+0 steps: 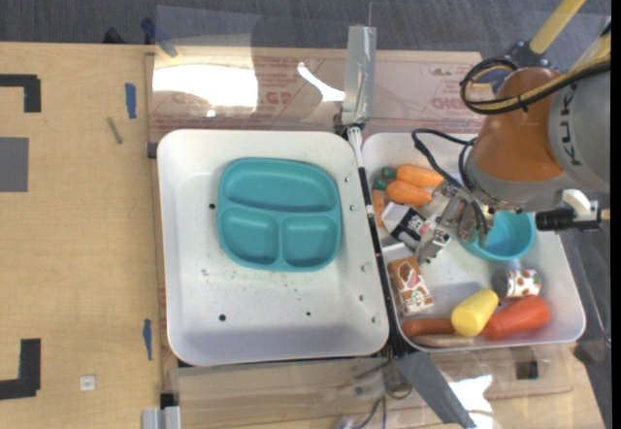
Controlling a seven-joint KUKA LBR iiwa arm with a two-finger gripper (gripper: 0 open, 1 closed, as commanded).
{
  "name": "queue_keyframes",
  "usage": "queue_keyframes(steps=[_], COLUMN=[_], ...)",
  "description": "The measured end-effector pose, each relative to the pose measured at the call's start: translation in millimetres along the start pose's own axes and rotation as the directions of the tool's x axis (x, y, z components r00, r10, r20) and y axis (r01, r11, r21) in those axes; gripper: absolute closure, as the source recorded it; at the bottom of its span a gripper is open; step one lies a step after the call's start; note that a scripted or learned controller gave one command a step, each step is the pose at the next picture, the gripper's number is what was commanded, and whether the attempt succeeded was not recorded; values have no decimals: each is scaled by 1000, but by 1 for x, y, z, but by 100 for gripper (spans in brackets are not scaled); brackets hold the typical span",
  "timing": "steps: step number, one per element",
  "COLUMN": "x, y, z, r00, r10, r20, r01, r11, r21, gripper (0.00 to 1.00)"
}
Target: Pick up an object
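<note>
Orange-banded arm (519, 141) hiding much of right bin (572, 320), pincer (448, 228) low over cluttered toys beside blue bowl (509, 238) and carrots (412, 182), spread impossible to tell; teal divided plate (279, 214) alone in left bin (194, 320).

The arm (582, 126) is a chunky grey thing with a fat, glossy orange band (519, 126) above the wrist. Black cables loop over the top of that band and trail down by it. The gripper (448, 223) itself is a small metal and black assembly, bare hardware.
</note>
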State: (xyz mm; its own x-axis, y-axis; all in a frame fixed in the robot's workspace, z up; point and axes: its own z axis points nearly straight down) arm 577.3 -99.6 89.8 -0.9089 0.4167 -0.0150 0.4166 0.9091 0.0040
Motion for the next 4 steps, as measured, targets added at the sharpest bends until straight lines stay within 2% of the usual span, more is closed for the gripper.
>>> queue_keyframes(steps=[1, 2, 3, 4], x=[-60, -11, 61, -15], y=[25, 2, -38, 2], z=[-1, 0, -1, 1], r00=[998, 989, 999, 997], r10=[-53, -150, -36, 83], r20=[-42, -4, -3, -1], r01=[53, 150, 36, -83], r11=[998, 989, 999, 997], r21=[19, 0, 0, 0], gripper=[0, 0, 0, 0])
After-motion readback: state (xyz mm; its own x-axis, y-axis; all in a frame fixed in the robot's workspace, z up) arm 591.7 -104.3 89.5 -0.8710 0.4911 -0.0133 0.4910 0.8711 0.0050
